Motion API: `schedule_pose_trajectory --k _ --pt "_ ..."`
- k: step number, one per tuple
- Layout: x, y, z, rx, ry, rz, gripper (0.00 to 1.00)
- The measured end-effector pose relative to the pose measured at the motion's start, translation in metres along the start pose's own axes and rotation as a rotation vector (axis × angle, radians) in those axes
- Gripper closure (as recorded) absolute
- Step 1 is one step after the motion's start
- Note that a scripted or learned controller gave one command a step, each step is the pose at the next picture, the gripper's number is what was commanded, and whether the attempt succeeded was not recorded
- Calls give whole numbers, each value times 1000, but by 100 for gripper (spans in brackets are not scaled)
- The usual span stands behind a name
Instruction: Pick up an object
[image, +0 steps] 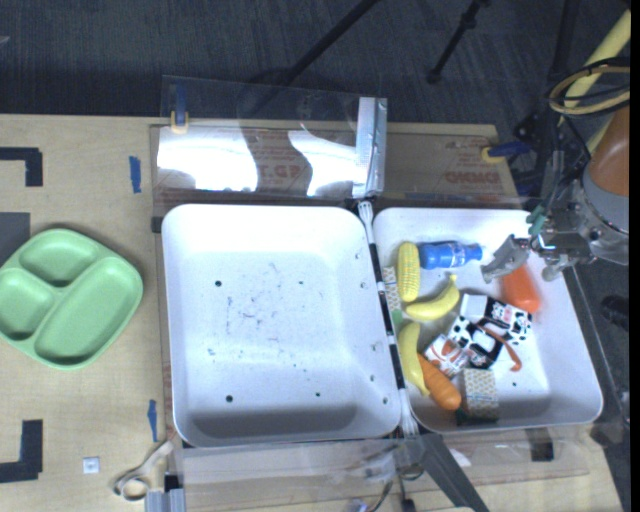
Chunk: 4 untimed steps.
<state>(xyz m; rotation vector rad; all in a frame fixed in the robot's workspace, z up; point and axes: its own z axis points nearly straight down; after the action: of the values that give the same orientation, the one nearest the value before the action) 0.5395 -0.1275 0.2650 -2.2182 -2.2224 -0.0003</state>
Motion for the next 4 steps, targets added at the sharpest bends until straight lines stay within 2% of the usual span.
schedule_pose_trajectory --k 1,2,3,4 --pt "-16 38 134 -1 0 -283 0" --pt "6 85 165 -5 -2 -278 0" --pt "5 86 154 -11 -3 -275 100" --pt "-31 106 94 -5 -3 -260 100"
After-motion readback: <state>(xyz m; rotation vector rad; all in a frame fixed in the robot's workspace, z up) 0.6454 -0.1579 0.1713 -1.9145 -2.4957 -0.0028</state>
